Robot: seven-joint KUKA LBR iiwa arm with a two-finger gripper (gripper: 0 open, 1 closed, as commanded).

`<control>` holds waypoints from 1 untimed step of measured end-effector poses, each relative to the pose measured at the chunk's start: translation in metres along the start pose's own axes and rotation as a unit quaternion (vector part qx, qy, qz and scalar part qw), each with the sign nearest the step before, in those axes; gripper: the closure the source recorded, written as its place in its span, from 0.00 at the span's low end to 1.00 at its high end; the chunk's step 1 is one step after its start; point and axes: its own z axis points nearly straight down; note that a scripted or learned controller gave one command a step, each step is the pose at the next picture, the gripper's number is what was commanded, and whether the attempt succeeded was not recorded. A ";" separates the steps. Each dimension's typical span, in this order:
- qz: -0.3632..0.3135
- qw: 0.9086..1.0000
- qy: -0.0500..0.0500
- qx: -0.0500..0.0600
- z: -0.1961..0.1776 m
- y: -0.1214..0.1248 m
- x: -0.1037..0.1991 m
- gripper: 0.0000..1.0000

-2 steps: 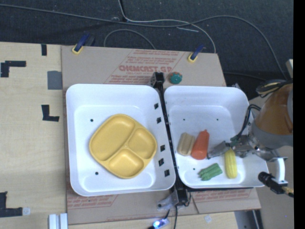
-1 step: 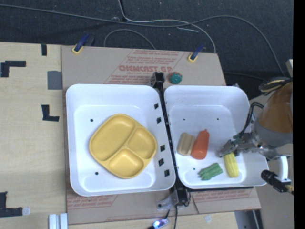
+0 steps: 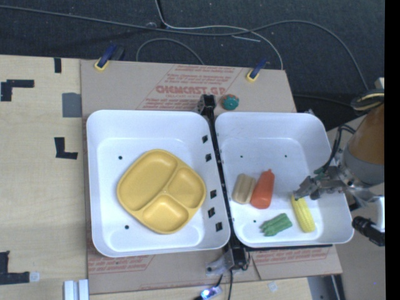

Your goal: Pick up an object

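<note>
1. The corn (image 3: 304, 214) lay in the right bin (image 3: 275, 127), just under the gripper (image 3: 307, 191); its state I could not tell.
2. It seemed light, stiff and rather slippery; a hold across its middle was best.

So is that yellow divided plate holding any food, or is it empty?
Empty. The yellow divided plate lies flat in the left white bin, and all three of its compartments show bare yellow plastic.
</note>
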 end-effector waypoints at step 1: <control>0.000 1.000 0.000 -0.001 -0.042 0.003 -0.002 1.00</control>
